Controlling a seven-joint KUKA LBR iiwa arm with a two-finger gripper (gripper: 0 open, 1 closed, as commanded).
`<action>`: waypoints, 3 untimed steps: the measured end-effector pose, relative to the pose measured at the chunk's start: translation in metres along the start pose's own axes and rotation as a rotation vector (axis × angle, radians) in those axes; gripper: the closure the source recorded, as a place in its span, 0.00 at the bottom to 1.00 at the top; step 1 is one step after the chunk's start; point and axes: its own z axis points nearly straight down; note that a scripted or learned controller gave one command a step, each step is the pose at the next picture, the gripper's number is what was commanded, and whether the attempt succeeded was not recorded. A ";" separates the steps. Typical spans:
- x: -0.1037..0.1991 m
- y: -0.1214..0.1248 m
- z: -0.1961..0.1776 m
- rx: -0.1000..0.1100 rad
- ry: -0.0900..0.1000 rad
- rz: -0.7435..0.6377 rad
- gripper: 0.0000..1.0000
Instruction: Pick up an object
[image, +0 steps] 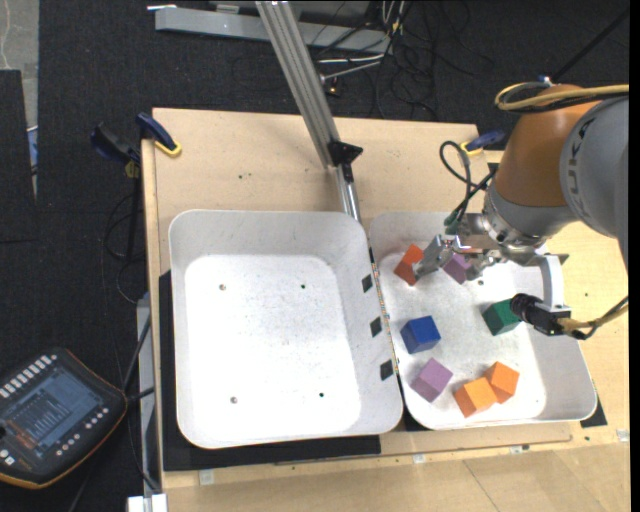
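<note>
My gripper (455, 260) hangs low over the back part of the right bin (560, 400), open. A small purple block (458, 270) lies between its two fingers, which stand wider than the block. An orange-red block (408, 265) sits just left of the left finger (431, 258). Nearer the front lie a blue block (420, 333), a green block (499, 318), a larger purple block (433, 379) and two orange blocks (474, 397) (504, 380).
The left bin (265, 320) stands beside the right one, their walls touching in the middle. A slanted metal pole (305, 85) runs down to the bins' back edge. A black cable connector (535, 312) hangs from the arm next to the green block.
</note>
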 end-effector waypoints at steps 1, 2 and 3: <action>0.000 0.004 0.044 0.000 0.000 0.000 0.00; 0.000 0.005 0.031 -0.005 0.000 0.001 1.00; 0.002 -0.004 -0.021 -0.010 -0.001 -0.001 1.00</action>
